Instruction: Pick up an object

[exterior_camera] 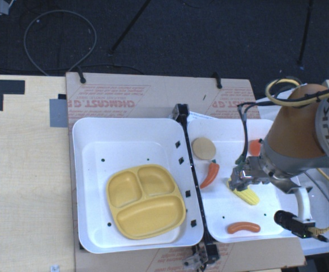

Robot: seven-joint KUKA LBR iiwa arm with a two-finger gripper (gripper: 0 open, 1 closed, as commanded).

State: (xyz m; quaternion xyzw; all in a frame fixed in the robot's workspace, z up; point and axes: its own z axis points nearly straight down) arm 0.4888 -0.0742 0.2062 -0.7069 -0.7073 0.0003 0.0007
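My pincer (240,177) hangs low over the right bin (221,130), near its middle. It sits directly at the upper left end of a small corn cob (247,195). The cob lies on the bin floor with its long axis going from upper left to lower right, so most of it stretches away from my pincer toward the lower right. The tips are dark and small from this height, and I cannot tell how far they are open, or whether anything is between them.

I judge the corn cob to be the thing I go for, because it is the nearest one. If I want a good hold, I think the fingers should close across the short side of the cob, not along its length, and a little more toward its middle than where I am now.

Other pieces are in the same bin: a red chili pepper (210,174) just to the left of my pincer, a round beige cookie (203,148) above it, a sausage (243,228) near the lower edge, and something red-orange (255,147) partly behind my arm. The left bin (88,132) carries a yellow divided plate (145,200), well apart from me.
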